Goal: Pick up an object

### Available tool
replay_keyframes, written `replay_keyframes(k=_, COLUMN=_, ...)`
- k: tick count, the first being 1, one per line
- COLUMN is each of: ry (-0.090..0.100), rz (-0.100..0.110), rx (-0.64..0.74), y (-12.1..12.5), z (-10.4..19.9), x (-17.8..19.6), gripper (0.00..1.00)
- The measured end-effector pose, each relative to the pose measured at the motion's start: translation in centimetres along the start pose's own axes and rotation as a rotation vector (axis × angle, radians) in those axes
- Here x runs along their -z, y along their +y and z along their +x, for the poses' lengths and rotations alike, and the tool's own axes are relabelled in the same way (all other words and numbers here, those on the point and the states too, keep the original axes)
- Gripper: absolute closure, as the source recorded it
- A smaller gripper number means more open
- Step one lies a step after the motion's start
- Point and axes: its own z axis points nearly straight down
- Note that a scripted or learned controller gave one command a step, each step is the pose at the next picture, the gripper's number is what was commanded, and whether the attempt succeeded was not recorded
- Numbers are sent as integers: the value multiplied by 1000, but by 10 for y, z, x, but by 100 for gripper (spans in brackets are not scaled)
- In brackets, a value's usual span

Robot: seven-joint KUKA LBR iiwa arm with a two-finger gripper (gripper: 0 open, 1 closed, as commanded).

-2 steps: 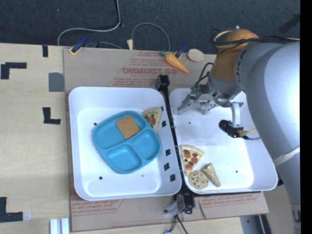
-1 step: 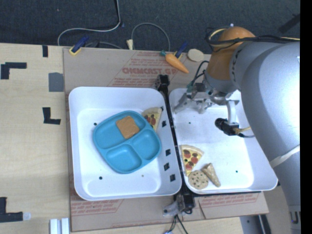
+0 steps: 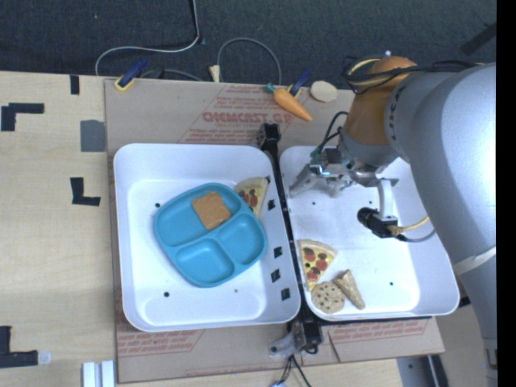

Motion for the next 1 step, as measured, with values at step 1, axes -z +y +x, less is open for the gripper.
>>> replay_keyframes(k=1, ry=2, rz=1, rx=1, y=25, z=-15, x=25, gripper=0)
